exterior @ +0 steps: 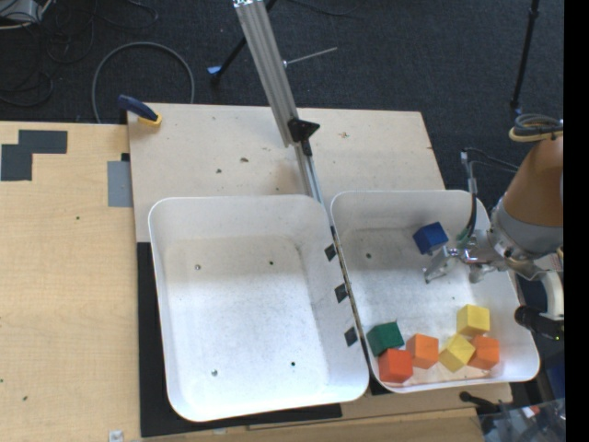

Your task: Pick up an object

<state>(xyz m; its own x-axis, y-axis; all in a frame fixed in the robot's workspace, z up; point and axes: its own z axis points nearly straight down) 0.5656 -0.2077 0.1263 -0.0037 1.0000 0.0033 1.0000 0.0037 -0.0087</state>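
Near the right bin's [368, 212] back edge, metal two-finger jaws [440, 265] hang beside the small blue cube [429, 238]. Jaw opening: cannot tell; nothing visibly held. Pick apparently still pending.

A pale wooden bench [368, 150] carries two shallow white bins side by side, the left bin [175, 247] touching the right bin [396, 205]. A blue-and-yellow clamp [138, 110] grips its far left corner.

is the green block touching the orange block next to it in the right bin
Touching. The camera view shows the green block pressed against the red-orange block below it in the right bin, with no white floor between them.
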